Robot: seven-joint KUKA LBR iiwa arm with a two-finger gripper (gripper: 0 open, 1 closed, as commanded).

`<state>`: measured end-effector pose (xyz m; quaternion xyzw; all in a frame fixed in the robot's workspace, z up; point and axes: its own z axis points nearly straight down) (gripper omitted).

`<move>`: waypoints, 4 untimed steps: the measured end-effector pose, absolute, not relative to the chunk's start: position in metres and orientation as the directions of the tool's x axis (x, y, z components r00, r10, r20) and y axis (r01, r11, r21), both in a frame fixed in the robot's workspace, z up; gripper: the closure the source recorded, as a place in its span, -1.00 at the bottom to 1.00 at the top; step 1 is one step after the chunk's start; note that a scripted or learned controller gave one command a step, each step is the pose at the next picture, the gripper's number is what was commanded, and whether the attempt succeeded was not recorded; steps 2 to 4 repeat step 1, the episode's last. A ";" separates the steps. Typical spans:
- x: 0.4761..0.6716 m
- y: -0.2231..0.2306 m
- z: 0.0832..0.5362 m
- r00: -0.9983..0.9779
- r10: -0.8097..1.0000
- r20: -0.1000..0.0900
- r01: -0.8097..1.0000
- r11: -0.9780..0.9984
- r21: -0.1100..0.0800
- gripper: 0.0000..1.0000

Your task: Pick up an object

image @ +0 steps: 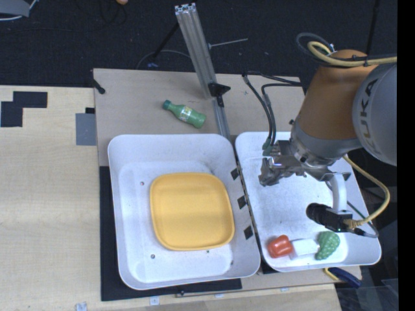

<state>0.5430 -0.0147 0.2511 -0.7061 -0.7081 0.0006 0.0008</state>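
I'm seeing a smooth rounded yellow plate point(192, 210) lying mid-frame; gripper point(271, 173) is hovering right, grip unclear, above red pepper point(279, 245).

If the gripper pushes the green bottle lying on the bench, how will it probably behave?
The green bottle lies on its side on the bench, so it would likely roll. It looks small, probably light. Its rounded body may slip between fingers.

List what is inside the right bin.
The right bin holds a red toy, a white piece and a green toy near its front edge. The arm's hand hangs over its far part, hiding the floor beneath.
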 end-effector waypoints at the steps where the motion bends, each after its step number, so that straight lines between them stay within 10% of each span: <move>1: 0.550 0.041 0.249 -0.004 1.000 0.001 1.000 0.004 -0.001 1.00; 4: 0.550 0.041 0.249 -0.004 1.000 0.001 1.000 0.004 -0.001 1.00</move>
